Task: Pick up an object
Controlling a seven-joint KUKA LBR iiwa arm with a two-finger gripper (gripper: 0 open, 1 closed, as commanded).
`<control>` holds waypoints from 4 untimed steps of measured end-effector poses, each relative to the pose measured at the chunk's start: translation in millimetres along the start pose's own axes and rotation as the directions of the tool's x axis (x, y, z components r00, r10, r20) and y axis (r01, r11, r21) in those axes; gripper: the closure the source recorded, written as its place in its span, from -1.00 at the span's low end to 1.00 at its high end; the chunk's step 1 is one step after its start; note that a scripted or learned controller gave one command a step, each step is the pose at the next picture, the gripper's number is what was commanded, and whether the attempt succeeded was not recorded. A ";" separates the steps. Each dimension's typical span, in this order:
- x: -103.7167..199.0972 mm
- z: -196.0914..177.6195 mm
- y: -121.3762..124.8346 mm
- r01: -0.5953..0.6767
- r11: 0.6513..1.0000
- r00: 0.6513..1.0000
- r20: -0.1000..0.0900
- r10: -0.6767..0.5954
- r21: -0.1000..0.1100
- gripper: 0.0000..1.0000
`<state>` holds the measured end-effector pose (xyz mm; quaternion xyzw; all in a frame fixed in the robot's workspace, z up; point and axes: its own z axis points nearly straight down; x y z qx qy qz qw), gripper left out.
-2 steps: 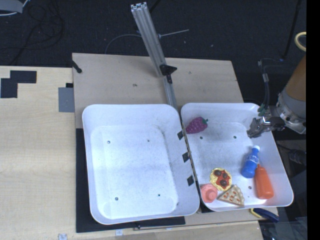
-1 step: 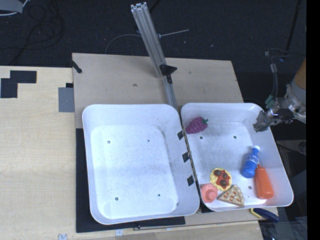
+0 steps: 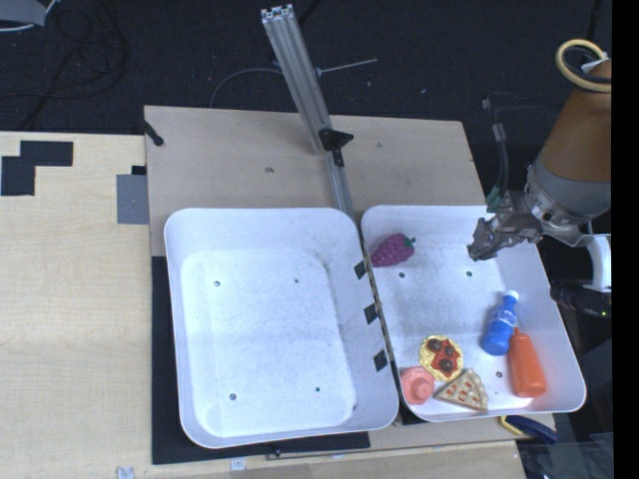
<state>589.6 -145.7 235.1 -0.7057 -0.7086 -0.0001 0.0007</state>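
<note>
nearest the camera, along the front edge of the right shallow white plastic bin point(image 3: 559, 392), a triangular toy pizza slice point(image 3: 461, 391) lies touching a small pink round toy point(image 3: 416, 384) on its left, with a round yellow toy pizza with dark toppings point(image 3: 440, 355) just behind them. to their right an orange plastic bottle point(image 3: 525, 362) lies beside a blue plastic bottle with a white cap point(image 3: 501, 323), the two touching at the blue one's base. further back, a purple bunch of toy grapes with a green stem point(image 3: 392, 249) rests near the bin's left wall. the dark two-finger gripper point(image 3: 483, 244) hangs over the bin's back right corner, apart from every toy; whether its claw is released or clenched cannot be told. the left shallow white plastic bin point(image 3: 200, 267) sits alongside. beyond both, a slanted grey aluminium rail point(image 3: 305, 78) rises from the tan bench point(image 3: 240, 158).
</note>
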 end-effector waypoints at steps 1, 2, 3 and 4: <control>50.4 -9.2 6.5 0.000 1.000 1.000 0.001 0.000 -0.001 1.00; 102.1 4.1 15.3 -0.001 1.000 1.000 0.000 0.001 0.001 1.00; 154.2 11.1 15.0 -0.001 1.000 1.000 0.000 0.001 0.000 1.00; 205.9 -0.3 22.0 -0.001 1.000 1.000 0.001 0.001 -0.001 1.00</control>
